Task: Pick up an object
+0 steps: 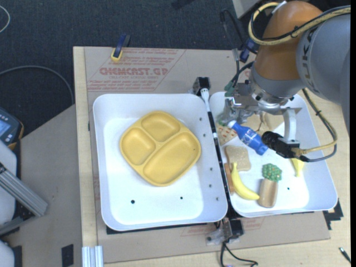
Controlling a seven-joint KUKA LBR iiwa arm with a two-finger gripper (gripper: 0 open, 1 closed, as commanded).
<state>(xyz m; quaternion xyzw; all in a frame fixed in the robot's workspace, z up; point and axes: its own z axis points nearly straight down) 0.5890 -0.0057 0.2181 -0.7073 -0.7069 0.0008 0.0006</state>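
Note:
My gripper [240,114] hangs below the orange wrist over the back left part of the right bin [325,191]. Just in front of it lies a blue bottle [251,139] with a white cap, tilted towards the gripper. A slice of bread [239,157] lies beneath the bottle's near end. A yellow banana [240,184] curves along the bin's left side. Beside it is a green broccoli-like piece [271,172] on top of a tan cylinder [267,193]. A small yellow item [298,166] lies to the right.
The left bin [111,199] holds a yellow divided plate [160,147]. A black cable plug [278,143] with a yellow lead hangs from the arm over the right bin. The bins meet at a raised divider [216,143]. A cardboard sheet [133,65] lies under both bins.

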